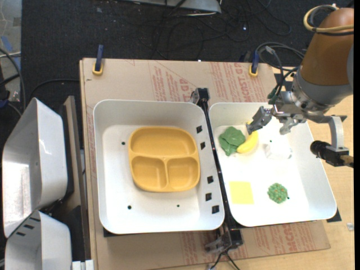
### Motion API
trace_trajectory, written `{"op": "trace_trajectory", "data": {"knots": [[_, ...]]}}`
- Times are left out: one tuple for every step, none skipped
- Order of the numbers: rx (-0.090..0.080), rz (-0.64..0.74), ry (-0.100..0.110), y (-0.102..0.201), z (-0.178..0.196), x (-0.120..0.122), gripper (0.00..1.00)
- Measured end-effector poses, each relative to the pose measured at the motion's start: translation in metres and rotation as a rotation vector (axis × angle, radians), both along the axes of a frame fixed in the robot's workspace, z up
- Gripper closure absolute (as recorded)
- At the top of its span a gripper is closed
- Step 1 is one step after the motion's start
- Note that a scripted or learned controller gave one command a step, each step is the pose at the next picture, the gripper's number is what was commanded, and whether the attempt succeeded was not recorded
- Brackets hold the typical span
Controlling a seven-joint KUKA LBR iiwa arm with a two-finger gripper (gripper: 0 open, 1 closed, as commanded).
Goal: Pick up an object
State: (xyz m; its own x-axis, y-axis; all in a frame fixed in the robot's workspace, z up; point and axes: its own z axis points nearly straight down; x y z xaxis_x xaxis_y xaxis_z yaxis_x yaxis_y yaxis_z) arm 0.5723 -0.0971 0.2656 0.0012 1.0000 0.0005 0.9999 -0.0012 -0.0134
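In the right bin (315, 176) a yellow banana-shaped piece (248, 144) leans against a green leafy piece (230, 140) near the bin's left wall. A flat yellow square (241, 193) and a small green round lump (277, 193) lie nearer the front. My gripper (269, 127) hangs over the back of this bin, open, with only white bin floor showing between its fingers. Its left finger (258, 120) ends just above and right of the banana piece; whether it touches is unclear.
The left bin (107, 167) holds a yellow three-compartment plate (165, 158). A black divider with clips (212, 162) runs between the bins. A faint pale patch (278, 150) lies on the right bin's floor below the gripper. White tubs (31, 162) stand off the bench at left.
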Motion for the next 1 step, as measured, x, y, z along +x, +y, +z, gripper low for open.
{"op": "trace_trajectory", "data": {"knots": [[-0.001,0.002,-0.013,0.0002,0.0071,0.002,0.0]]}}
